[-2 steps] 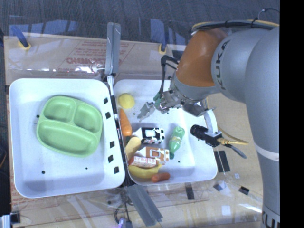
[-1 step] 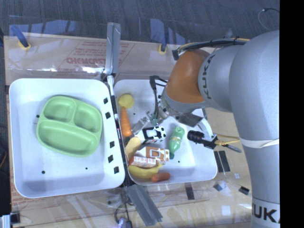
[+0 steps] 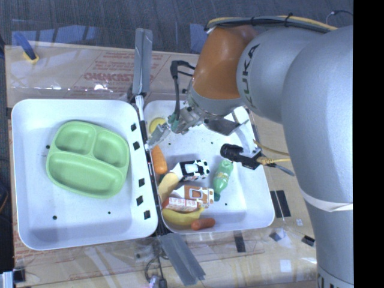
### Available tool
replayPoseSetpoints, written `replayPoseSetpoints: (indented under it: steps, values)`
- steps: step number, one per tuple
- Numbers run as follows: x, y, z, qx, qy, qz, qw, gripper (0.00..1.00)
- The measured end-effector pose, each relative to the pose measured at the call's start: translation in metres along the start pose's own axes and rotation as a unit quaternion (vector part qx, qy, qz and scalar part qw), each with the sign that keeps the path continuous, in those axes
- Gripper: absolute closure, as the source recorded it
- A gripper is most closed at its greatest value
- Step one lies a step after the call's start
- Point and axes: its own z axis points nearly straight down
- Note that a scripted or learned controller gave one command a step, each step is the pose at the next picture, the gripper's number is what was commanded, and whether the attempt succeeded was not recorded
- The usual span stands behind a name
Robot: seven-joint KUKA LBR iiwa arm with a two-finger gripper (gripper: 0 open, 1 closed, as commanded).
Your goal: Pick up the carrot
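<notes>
Now the gripper (image 3: 161,134) is hovering just above the carrot (image 3: 159,159), whose long axis is running toward the camera; whether it is spread, one cannot tell.

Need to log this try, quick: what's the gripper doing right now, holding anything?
Gripper: above the carrot in the right bin, nothing visibly held; open or shut cannot be told.

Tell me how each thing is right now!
Carrot: lying in the right bin by its left wall, not held.
Gripper: low, just above the carrot.
Green bottle: lying on its side.
Banana: lying under the snack packet.
Green plate: flat in the left bin.
</notes>
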Motion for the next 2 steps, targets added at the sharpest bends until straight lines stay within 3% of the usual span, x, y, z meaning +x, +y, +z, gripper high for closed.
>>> replayPoseSetpoints:
  steps: [1,2]
  values:
    - [-0.073,-0.073,0.042,0.001,0.001,0.027,0.9996,0.00]
    - [-0.091,0.009,0.101,0.002,0.001,0.228,0.9737,0.00]
